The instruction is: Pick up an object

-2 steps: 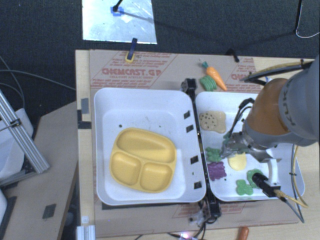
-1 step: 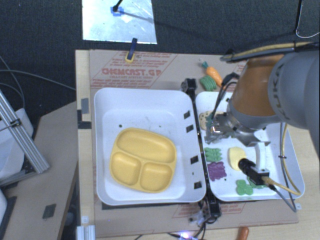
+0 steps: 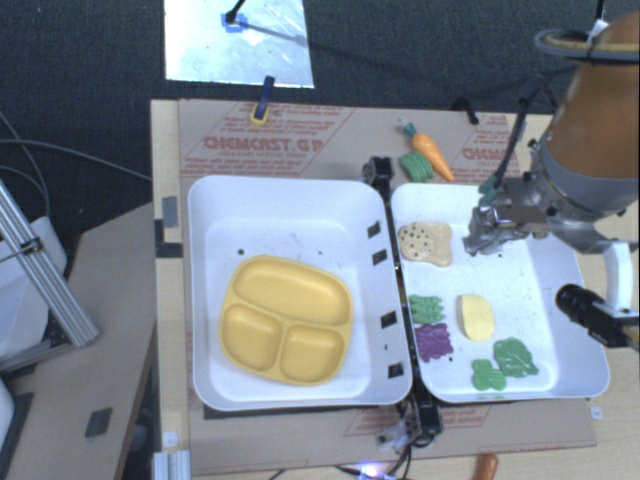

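The right bin (image 3: 575, 268) holds a speckled tan cookie (image 3: 425, 243), a green leafy piece (image 3: 426, 309), a purple grape bunch (image 3: 433, 342), a yellow oval piece (image 3: 477, 318) and green broccoli pieces (image 3: 505, 363). My gripper (image 3: 484, 238) hangs over the upper part of this bin, just right of the cookie and above the yellow piece. Nothing shows between its fingers, and their opening is too small to read.
The left bin (image 3: 205, 208) carries a yellow divided tray (image 3: 287, 318). A toy carrot (image 3: 432, 150) with a green piece (image 3: 415, 166) lies on the cardboard behind the right bin. A black hinge strip (image 3: 397, 298) runs between the bins.
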You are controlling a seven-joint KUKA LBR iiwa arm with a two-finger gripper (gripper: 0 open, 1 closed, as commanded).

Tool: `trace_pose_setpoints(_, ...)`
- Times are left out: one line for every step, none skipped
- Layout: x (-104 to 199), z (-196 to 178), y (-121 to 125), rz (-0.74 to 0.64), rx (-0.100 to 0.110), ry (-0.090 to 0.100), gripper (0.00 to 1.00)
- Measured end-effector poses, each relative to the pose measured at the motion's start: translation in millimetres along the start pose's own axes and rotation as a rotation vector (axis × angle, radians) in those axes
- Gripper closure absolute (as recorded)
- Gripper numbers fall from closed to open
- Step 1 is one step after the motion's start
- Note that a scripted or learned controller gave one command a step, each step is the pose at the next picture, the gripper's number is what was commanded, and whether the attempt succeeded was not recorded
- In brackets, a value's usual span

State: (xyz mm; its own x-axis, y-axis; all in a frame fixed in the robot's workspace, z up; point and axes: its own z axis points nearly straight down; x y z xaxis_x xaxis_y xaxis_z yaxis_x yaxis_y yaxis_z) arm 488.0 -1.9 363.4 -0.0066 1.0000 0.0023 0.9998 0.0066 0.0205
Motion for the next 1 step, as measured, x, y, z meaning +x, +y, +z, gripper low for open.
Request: trace_pose_setpoints(-15.7, 69.2, -2.8, 0.007, 0.023, -0.003, 1.00)
